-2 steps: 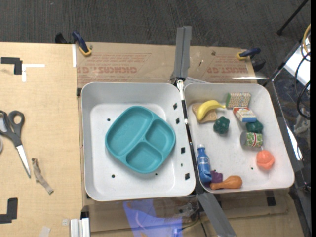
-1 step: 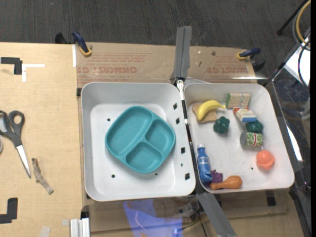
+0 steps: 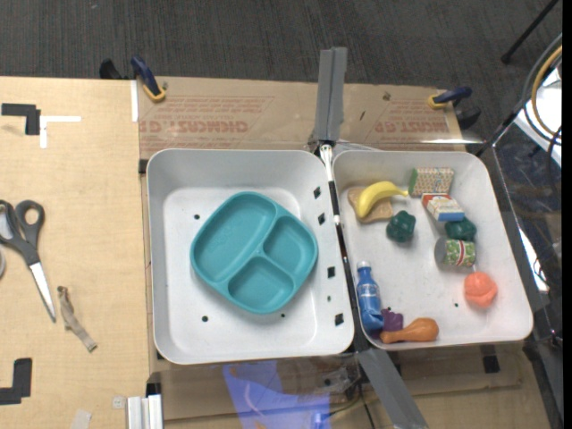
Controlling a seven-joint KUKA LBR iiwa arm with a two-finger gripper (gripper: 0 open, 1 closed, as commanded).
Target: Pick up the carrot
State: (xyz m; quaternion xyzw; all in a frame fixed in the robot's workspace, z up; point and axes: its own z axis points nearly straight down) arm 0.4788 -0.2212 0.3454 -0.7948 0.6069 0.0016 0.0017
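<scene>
Gripper: I am unable to tell whether it is spread or closed, so its bearing to the target is a judgement only. With the arm entering from the right, it is probably reaching leftward across the right bin (image 3: 500, 195). The left bin (image 3: 170, 329) is carrying a teal plate (image 3: 255, 252). The carrot (image 3: 416, 331) is lying by the right bin's front edge, long axis along that edge. Its left end is touching a purple item (image 3: 391, 318) and looking blurred there. The blue bottle (image 3: 366, 291) is crowding that side.
</scene>
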